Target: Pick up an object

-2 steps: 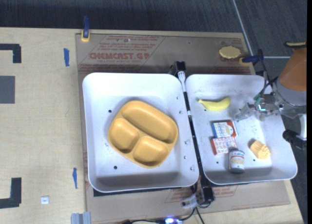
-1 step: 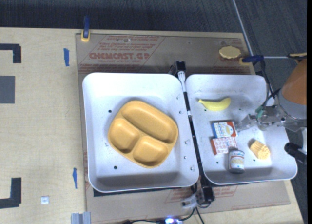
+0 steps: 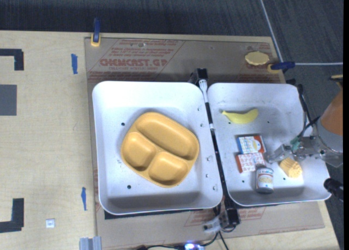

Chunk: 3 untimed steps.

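Counter: pale wooden counter [image 3: 43, 151], dark carpet behind.
Bins: two shallow white bins [image 3: 109, 134].
Left of pincer [image 3: 288, 153]: one yellow plastic banana [image 3: 240, 116], one small labelled jar [image 3: 264, 179].
Pincer: grip cannot be told.

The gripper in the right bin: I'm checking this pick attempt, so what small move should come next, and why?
Probably a short descent onto the yellow corn-like toy. The gripper sits at that toy's upper edge in the right bin, closer to it than to the small can, the two cards or the banana. Nothing shows between its fingers yet.
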Each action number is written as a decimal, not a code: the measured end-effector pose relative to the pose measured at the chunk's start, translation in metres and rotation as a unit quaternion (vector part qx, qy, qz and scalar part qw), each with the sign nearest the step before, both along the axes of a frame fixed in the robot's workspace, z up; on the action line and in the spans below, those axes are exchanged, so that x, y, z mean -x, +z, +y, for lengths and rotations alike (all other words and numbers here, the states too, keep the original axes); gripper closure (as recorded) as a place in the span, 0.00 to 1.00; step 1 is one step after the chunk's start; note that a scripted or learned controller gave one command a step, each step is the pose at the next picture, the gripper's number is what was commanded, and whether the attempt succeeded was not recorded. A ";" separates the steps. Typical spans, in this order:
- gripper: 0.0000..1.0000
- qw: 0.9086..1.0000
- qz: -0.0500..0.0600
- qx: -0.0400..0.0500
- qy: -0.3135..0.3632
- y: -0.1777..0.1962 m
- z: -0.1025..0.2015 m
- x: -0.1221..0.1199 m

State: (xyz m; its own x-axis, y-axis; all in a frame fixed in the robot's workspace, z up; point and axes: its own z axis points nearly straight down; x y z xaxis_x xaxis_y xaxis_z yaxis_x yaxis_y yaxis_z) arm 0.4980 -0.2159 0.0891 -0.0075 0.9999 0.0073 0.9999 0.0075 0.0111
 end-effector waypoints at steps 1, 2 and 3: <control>1.00 1.000 0.000 0.005 -0.002 0.008 -0.004 0.001; 1.00 1.000 0.005 0.003 -0.003 0.078 0.087 -0.061; 0.00 1.000 0.005 0.004 -0.003 0.078 0.087 -0.061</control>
State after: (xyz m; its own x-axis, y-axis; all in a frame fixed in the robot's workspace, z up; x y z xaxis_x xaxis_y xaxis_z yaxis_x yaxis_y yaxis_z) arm 0.5592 -0.1291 0.1667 -0.0012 1.0000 -0.0002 1.0000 0.0012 0.0010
